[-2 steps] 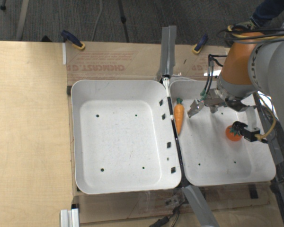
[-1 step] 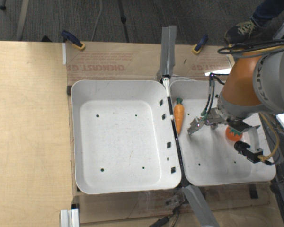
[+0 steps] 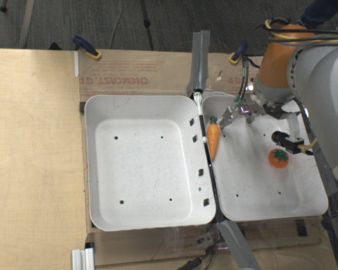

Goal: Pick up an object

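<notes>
Orange against the white right bin [image 3: 259, 204], the carrot [image 3: 212, 140] lies along its left wall, stem end up near the end effector [image 3: 232, 115] — open and holding nothing — which should, I judge, straddle the carrot's width and descend squarely before closing.

Two white bins, left [image 3: 141, 162] and right [image 3: 270, 201], each floor speckled with a few small dark dots; black clips along the seam between them. Carrot [image 3: 212, 139] orange with a green top; small round fruit [image 3: 279, 158] orange-red with a green tuft. Arm [image 3: 321, 72] pale grey with an orange band [image 3: 279, 61], gripper [image 3: 232, 116] metallic grey; bench [image 3: 34, 151] pale wood, cardboard [image 3: 135, 75] brown with faint red lettering, floor dark grey.
</notes>
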Robot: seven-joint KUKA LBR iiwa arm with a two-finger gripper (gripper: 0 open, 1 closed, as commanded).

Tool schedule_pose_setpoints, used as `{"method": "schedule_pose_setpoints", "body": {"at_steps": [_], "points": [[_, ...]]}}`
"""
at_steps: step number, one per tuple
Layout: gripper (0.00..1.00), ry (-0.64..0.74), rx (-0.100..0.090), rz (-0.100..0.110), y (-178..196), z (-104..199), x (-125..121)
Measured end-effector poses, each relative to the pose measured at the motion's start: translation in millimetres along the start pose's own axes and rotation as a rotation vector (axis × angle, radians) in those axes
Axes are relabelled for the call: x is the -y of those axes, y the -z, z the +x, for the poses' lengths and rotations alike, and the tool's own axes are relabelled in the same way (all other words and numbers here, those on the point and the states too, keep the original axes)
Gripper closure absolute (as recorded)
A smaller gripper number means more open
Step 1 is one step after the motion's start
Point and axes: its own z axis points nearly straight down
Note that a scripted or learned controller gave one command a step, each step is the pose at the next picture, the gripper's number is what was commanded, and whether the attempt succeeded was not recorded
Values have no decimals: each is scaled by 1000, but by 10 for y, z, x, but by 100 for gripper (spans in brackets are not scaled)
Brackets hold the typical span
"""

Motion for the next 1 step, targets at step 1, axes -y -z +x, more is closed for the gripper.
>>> {"method": "schedule_pose_setpoints", "body": {"at_steps": [1], "points": [[0,62,0,0,-1,-531,846]]}}
